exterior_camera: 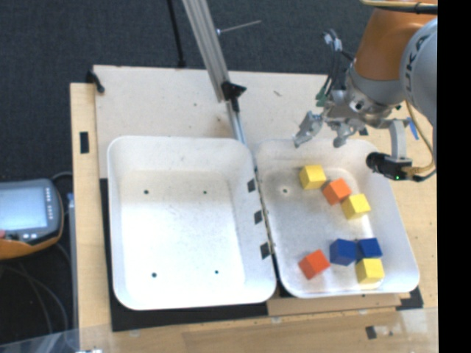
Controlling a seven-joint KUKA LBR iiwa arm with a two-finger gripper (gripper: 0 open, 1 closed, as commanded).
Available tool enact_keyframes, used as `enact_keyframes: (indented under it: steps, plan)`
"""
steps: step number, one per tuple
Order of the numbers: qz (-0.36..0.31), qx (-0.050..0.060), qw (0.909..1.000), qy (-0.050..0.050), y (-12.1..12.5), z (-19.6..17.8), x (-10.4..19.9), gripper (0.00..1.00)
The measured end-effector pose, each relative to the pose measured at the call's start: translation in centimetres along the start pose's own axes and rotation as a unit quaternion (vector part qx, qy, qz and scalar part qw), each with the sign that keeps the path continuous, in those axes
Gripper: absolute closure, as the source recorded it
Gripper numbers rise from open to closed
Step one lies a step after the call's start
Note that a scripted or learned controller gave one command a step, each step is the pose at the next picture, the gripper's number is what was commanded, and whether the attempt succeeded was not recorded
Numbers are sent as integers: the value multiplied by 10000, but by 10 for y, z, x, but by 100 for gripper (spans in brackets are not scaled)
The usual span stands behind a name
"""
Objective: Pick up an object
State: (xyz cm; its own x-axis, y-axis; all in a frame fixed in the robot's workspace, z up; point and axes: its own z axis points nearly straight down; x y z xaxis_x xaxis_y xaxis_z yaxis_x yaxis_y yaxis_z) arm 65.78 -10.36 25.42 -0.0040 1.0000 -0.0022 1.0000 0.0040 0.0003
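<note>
My gripper (324, 133) hangs open above the far rim of the right bin (291, 219), with nothing between its fingers. Below it, inside that bin, lie several small cubes. A yellow cube (313, 176) is nearest the gripper, with an orange cube (337, 190) and another yellow cube (355, 206) trailing to its right. Toward the near side sit an orange cube (314, 263), two blue cubes (343, 251) (369, 248) and a yellow cube (369, 271).
The left bin (184, 219) stands beside the right one. A slanted metal post (210, 46) rises behind the bins' shared edge. A small screen device (28, 212) sits off the bench at the left.
</note>
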Motion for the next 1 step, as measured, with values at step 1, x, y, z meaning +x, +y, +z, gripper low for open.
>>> enact_keyframes:
  steps: [1]
  plan:
    - [29, 30, 10000, 0, -4, 129, -54, 0]
